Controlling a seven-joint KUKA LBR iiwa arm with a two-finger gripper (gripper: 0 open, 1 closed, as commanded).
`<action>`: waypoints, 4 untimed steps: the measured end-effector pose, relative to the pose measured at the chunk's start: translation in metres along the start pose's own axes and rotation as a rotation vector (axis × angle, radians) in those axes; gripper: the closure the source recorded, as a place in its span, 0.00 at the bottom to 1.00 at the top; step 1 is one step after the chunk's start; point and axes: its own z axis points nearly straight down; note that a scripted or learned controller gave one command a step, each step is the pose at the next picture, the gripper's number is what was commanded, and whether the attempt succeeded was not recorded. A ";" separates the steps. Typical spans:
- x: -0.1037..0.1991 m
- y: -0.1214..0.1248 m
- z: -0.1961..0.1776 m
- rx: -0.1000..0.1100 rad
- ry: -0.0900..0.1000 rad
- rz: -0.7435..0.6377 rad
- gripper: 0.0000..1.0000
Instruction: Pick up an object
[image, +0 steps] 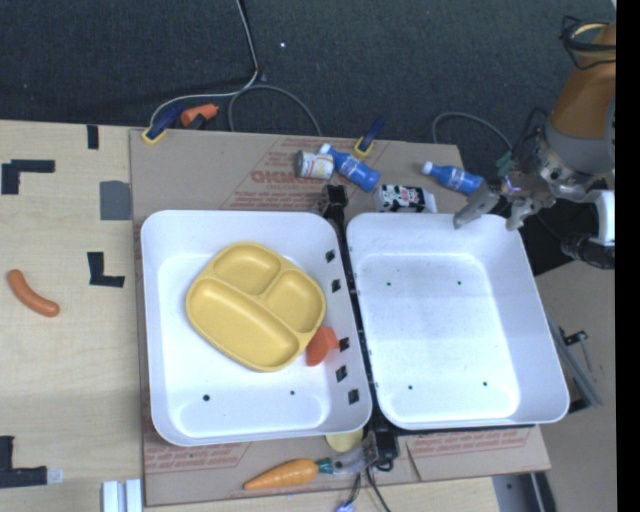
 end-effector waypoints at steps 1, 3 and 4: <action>0.051 -0.040 0.137 -0.001 0.001 0.000 0.00; 0.109 -0.009 0.145 -0.002 0.000 -0.001 0.00; 0.102 0.018 0.145 -0.002 0.000 -0.002 0.00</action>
